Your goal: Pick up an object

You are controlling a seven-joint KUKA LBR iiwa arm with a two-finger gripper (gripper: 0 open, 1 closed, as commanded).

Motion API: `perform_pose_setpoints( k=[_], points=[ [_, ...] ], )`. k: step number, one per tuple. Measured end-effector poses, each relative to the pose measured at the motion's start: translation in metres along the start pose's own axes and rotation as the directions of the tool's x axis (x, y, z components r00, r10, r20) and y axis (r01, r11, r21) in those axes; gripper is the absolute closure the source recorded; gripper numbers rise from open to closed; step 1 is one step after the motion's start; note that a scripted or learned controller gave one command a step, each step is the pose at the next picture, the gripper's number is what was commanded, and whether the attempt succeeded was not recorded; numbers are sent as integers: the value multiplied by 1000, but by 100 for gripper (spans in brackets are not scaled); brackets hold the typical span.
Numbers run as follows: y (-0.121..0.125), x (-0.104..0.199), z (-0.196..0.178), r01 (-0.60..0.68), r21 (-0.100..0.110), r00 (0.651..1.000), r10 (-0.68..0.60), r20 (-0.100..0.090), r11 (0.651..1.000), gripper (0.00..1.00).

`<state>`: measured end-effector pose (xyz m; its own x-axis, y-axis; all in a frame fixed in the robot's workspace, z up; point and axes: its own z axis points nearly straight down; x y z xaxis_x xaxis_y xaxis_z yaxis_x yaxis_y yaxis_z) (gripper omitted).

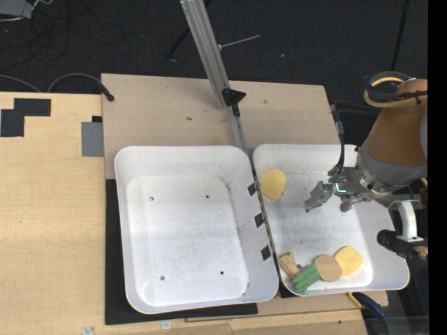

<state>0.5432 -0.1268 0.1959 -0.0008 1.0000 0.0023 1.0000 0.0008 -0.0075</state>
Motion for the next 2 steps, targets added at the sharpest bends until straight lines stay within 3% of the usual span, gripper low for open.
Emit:
perform_pose_setpoints(
  k=[1,2],
  points=[
    [1,-1,-2,-3,-4,1000,3,1,1000,0],
    [7,-7,49,-2,1,1000,2,1,1000,0]
  ],
)
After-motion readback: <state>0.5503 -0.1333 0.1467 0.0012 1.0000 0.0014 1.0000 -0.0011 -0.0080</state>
